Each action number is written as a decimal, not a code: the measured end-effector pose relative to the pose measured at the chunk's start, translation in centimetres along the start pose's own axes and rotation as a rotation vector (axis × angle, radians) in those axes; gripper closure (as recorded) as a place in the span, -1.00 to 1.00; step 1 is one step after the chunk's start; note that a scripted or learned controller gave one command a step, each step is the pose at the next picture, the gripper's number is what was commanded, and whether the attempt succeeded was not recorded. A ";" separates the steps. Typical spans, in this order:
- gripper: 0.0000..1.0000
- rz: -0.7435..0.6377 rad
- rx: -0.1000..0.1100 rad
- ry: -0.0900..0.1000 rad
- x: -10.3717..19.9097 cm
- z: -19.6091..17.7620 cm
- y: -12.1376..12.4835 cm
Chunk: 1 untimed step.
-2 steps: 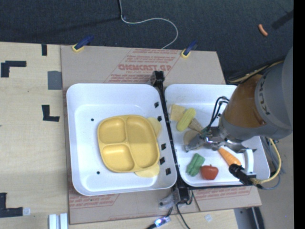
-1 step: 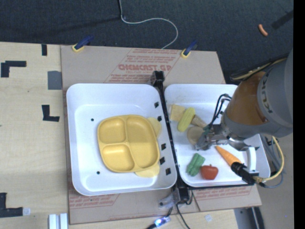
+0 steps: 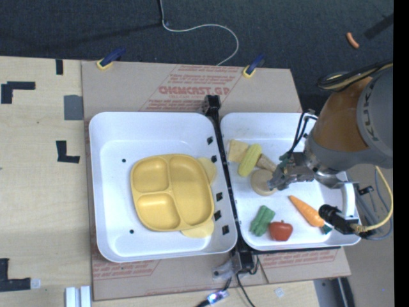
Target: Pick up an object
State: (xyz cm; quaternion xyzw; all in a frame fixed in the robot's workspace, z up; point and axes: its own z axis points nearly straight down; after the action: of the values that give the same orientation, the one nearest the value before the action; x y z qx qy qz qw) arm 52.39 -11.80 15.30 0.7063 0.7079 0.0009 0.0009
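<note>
The right bin [image 3: 281,125] holds several toy foods: a yellow corn cob [image 3: 249,160], a pale yellow wedge [image 3: 236,149], a tan round piece with a stem [image 3: 261,181], a green vegetable [image 3: 261,220], a red tomato [image 3: 280,231] and an orange carrot [image 3: 306,211]. My gripper [image 3: 279,179] reaches in from the right and hangs low over the tan round piece, at its right edge. Nothing is visibly between its fingers.
The left bin [image 3: 108,171] holds a yellow sectioned plate [image 3: 171,192] with a pale yellow flat piece [image 3: 198,230] under its lower edge. Both bins rest on a cardboard sheet [image 3: 185,85]. A white cable [image 3: 204,31] loops behind.
</note>
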 end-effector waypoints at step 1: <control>1.00 0.001 0.000 -0.001 -0.4 -4.3 -0.2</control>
State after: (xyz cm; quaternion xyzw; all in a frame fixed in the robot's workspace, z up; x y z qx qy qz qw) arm 52.23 -12.21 19.62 0.7068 0.7074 0.0007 0.0012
